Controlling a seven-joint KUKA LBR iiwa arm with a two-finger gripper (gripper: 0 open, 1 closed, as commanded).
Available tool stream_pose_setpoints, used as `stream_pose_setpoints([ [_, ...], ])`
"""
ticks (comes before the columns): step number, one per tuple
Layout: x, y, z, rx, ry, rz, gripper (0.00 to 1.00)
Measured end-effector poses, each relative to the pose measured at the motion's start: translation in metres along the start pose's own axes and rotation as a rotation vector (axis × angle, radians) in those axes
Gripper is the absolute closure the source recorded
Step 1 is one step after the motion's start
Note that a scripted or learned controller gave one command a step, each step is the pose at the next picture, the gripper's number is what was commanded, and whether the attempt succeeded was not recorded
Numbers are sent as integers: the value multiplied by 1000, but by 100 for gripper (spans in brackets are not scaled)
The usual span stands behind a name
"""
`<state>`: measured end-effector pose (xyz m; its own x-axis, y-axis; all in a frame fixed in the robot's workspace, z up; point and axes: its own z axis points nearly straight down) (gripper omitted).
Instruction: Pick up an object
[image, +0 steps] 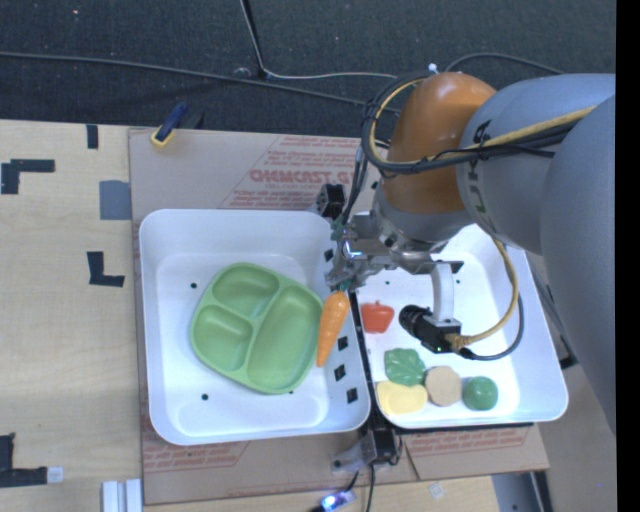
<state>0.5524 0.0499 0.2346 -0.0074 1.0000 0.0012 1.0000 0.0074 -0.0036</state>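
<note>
An orange carrot (331, 326) hangs upright over the wall between the two bins, its top end caught between the fingers of my gripper (342, 284). The gripper is shut on the carrot's top, with the grey wrist and orange band above it. The carrot's lower tip sits over the right edge of the green divided plate (254, 326) in the left bin (170, 300).
The right bin (530, 390) holds a red piece (377, 318), a green leafy piece (403, 365), a yellow piece (400, 399), a tan round piece (442, 385) and a green ball (480, 392). A cable loops over that bin. The arm covers the right bin's back half.
</note>
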Motion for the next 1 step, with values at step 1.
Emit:
stream_pose_setpoints([
  [1,53,-1,15,1,-1,1,100],
])
